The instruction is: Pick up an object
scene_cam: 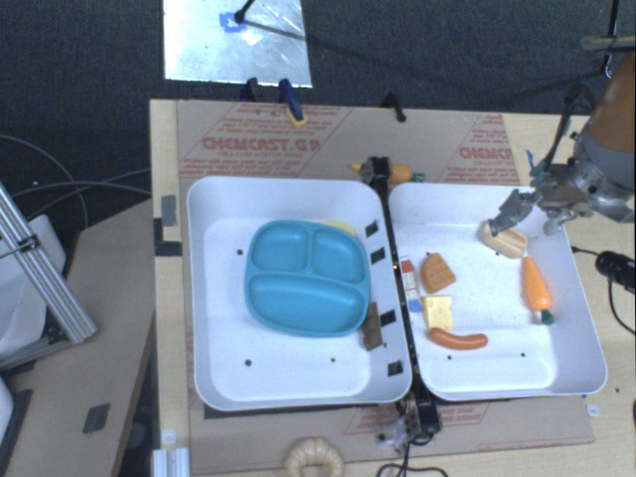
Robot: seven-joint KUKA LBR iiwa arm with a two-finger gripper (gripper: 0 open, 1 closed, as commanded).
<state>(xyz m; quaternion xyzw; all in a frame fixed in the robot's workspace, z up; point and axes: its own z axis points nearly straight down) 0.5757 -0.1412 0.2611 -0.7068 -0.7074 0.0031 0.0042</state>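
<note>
One sausage (458, 340), one cheese slice (438, 313), one carrot (537, 285), one blue tray (306, 276), jaws (519, 216) state unclear.

Brown cardboard sheet (328, 132) under bins carries red print "CHEMCAST GP", readable at upper left, above left bin. Same red print repeats at upper right of sheet, slanted, partly cut by arm, not fully readable. More red print at bottom edge of sheet, too small to read.
</note>
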